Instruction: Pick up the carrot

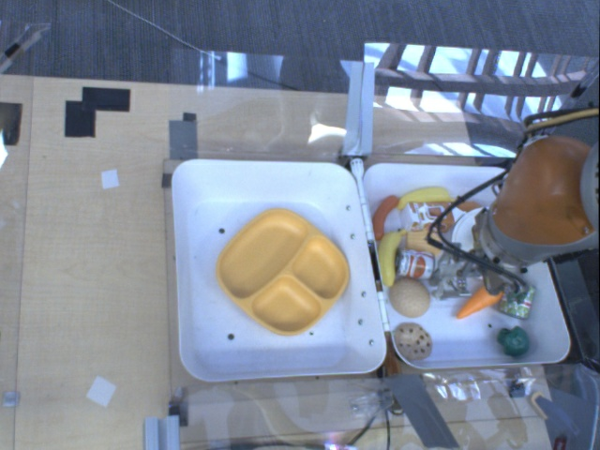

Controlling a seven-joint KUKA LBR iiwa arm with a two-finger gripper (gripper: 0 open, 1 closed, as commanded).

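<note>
Two white bins sit side by side on the bench (84, 251). Left bin (202, 345): one yellow divided plate (283, 270) with three compartments, near its centre.

Right bin (553, 340) holds the clutter. Count: one carrot (478, 301), two bananas, one can (416, 263), one round tan ball (410, 297), one speckled cookie-like disc (412, 340), one dark green item (513, 341), one reddish sausage-shaped piece (384, 216).

The carrot lies toward the bin's 5 o'clock area, tip pointing to about 8 o'clock, its thick end under the arm's wrist. First banana (424, 196) sits at the bin's 12 o'clock; second banana (389, 254) runs along the left wall at 9 o'clock, touching the can. The ball lies just beside the can at its 6 o'clock; the disc is at the ball's 6 o'clock.

Arm (544, 195) enters from 3 o'clock. Gripper (466, 277) is low over the bin, between can and carrot; whether it is released or clenched I cannot tell.
</note>
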